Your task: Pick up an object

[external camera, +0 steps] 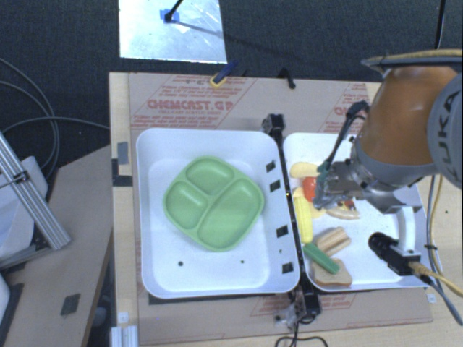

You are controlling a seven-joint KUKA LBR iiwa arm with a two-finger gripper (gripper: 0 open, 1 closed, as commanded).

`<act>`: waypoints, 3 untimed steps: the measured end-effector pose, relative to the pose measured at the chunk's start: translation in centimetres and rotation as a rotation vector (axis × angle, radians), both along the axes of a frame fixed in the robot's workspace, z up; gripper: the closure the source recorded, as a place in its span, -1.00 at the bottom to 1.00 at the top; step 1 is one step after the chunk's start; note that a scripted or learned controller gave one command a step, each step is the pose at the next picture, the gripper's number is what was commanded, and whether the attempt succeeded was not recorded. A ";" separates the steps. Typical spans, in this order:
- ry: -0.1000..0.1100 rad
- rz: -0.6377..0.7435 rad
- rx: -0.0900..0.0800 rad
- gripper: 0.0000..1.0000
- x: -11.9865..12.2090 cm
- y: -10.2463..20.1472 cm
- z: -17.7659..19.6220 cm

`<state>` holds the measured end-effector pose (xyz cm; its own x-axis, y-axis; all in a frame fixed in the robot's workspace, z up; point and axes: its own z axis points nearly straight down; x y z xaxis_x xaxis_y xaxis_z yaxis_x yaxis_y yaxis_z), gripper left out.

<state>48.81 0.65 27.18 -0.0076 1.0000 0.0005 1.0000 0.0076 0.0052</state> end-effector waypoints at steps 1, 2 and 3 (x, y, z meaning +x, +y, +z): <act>0.012 -0.001 0.000 1.00 -0.3 3.1 -8.4; 0.003 -0.003 0.000 1.00 1.8 3.2 -8.8; -0.015 -0.002 0.002 1.00 0.0 2.2 10.1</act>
